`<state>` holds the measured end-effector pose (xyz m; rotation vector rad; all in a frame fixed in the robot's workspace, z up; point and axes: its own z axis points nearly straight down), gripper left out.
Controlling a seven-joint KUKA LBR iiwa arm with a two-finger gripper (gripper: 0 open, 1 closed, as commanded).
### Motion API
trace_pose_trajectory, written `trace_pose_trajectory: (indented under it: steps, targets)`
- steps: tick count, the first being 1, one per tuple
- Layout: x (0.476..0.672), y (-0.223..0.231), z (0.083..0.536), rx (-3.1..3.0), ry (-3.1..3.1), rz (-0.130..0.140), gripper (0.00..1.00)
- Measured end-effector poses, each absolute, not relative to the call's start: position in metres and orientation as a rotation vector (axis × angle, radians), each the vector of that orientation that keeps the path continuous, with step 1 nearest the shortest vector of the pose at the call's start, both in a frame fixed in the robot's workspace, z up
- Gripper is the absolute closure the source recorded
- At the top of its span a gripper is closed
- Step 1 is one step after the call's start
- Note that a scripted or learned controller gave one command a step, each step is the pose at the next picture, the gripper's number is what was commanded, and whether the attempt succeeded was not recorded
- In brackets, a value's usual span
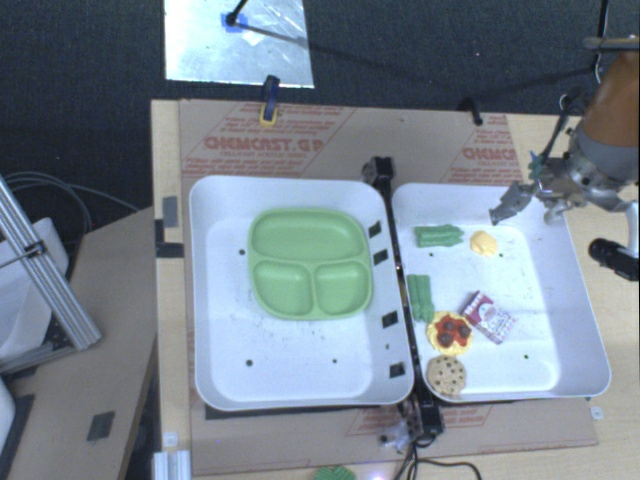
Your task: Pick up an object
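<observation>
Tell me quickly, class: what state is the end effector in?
End effector: open, holding nothing, above the right bin's far edge near the yellow piece.

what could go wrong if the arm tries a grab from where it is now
The gripper sits near the right bin's far wall, so descending may strike the rim. The nearest item, a small yellow piece, looks rounded and might slip. The pizza toy, cookie and red packet lie close together, risking a nudge.

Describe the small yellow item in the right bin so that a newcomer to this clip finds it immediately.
Look in the right white bin, near its far edge. Just right of the green piece lies the yellow lump. It is the only plain pale-yellow, rounded item; the others are green, red-topped, packaged or speckled.
</observation>
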<state>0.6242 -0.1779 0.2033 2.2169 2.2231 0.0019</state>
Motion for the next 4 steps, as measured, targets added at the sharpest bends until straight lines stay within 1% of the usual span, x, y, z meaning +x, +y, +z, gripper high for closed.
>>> trace_pose_trajectory:
  steps: [1, 2, 3, 4]
  targets:
    - [0.626, -0.187, 0.150, 2.220, 2.222, -0.001, 0.00]
    - [0.636, -0.187, 0.081, 2.217, 2.228, -0.002, 0.00]
    - [0.557, -0.168, 0.084, 2.225, 2.225, -0.003, 0.00]
    - [0.637, -0.157, 0.086, 2.207, 2.225, 0.008, 0.00]
